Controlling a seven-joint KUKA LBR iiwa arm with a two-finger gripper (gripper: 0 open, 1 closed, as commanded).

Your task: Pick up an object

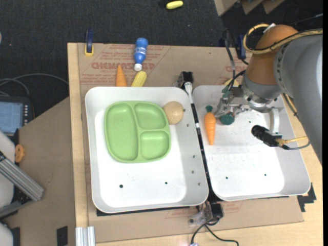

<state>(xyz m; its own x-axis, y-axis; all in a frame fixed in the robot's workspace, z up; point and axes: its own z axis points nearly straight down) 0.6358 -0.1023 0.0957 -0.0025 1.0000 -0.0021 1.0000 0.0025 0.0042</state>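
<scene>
1. Camera view: I see the gripper [226,113] low in the right bin [256,178], near its back left corner, with the grey arm [302,65] coming in from the right.
2. Its tips are lost in clutter and cabling, with something teal at them; I cannot tell how far the claw is parted or whether it has anything.
3. The toy carrot [210,127] lies on the right bin's floor just beside the gripper, towards the divider, pointing tip-down in the frame.
4. I judge it light, stiff plastic, smooth and tapered, so it may slip; I would pinch across the thick upper end.
5. The left bin [138,188] holds a green divided plate [137,131] and a beige ball [173,111], possibly a potato.
</scene>
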